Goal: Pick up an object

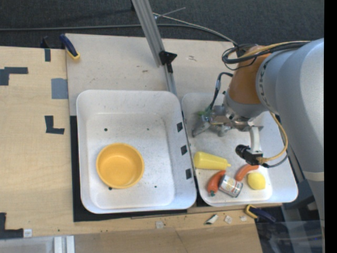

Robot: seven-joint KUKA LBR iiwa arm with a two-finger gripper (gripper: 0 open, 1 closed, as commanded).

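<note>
A grey robot arm is reaching in from the right over a desk (31, 115) carrying two shallow white bins. The left bin (89, 104) is holding a yellow bowl (120, 165). The gripper (201, 124) is hovering low in the upper part of the right bin (281, 194), its jaws slightly parted and gripping nothing.

The likeliest target, a yellow corn cob (210, 161), is lying just below the gripper, near the bin's left wall. Its long axis is running almost left to right, with the tapered tip pointing right. It looks light, stiff and smooth, probably plastic, so gripping across its thicker left half seems safest.

Below it, a small carrot (214, 182), a metal can (229, 186), an orange sausage (246, 171) and a lemon (256, 181) are crowding together.
</note>
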